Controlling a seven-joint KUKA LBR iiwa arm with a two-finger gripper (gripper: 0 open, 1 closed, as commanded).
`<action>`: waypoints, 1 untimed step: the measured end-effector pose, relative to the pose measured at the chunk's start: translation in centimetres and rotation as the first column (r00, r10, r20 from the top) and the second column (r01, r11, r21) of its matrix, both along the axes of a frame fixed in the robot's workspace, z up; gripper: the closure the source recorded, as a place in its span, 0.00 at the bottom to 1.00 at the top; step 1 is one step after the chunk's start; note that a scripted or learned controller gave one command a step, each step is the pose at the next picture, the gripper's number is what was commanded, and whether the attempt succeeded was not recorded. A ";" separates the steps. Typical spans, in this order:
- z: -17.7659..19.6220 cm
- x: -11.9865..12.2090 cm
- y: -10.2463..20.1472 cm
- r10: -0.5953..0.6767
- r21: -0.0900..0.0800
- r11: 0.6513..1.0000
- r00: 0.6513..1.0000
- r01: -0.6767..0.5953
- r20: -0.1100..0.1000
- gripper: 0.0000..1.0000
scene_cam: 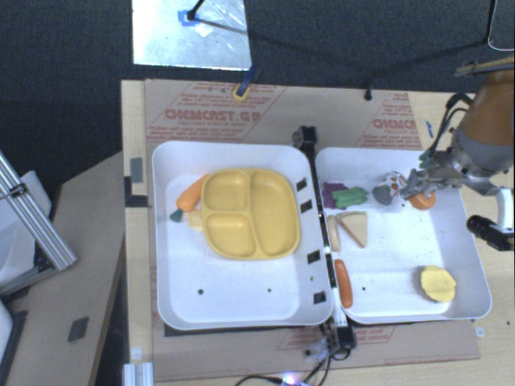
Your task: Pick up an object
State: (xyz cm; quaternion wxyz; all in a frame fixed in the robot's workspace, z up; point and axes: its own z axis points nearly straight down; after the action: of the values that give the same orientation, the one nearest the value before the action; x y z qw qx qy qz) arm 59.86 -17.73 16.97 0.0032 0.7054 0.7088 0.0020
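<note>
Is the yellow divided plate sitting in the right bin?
No, the yellow divided plate lies in the left bin, beside a carrot.

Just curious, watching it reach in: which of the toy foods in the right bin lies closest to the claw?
The small orange round piece, right beside the gripper near the bin's far right side. The yellow potato-like piece and hot dog lie much farther off.

Two white bins (pixel 173 296), one yellow tray (pixel 245 215)

yellow tray (pixel 241 252), white bins (pixel 173 240), orange carrot (pixel 191 193)
</note>
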 end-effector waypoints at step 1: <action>5.5 0.2 0.0 0.001 0.000 1.000 1.000 -0.001 0.000 1.00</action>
State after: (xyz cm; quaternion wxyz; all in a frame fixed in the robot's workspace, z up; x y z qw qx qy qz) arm 60.04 -17.76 22.43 0.0034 0.7052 0.7090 0.0020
